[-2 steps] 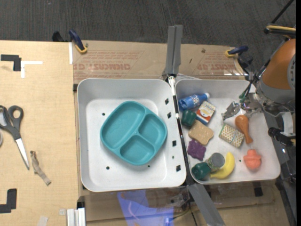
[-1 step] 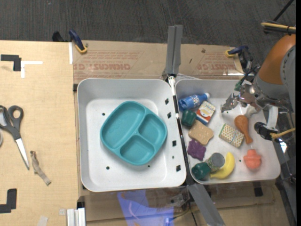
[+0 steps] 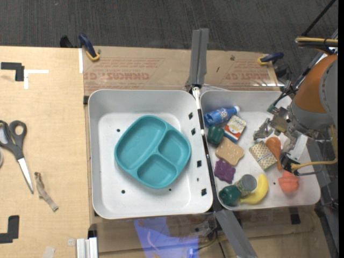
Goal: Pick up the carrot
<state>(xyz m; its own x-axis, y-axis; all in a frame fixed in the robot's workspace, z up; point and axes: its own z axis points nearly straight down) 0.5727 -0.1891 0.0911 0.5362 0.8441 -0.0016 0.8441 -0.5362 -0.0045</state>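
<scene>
The carrot (image 3: 274, 147) is lying in the right bin (image 3: 309, 200), touching the gripper (image 3: 275, 127) hovering just above it. Its grip state is impossible to tell.

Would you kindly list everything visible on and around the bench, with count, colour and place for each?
left bin: 1, white, centre of bench
divided plate: 1, teal, in left bin
right bin: 1, white, beside left bin
bottle: 1, blue, right bin, top left
small carton: 1, white and orange, below the bottle
green item: 1, dark green, left of carton
bread slice: 1, tan, middle of bin
cracker: 1, pale checked, right of the bread
grapes: 1, purple, below bread
can: 1, grey, near front
banana: 1, yellow, front
carrot: 1, orange, under gripper
peach: 1, orange-pink, front right
scissors: 1, grey, far left
clamps: 2, blue, rear edge
gripper: 1, grey, over right bin
</scene>
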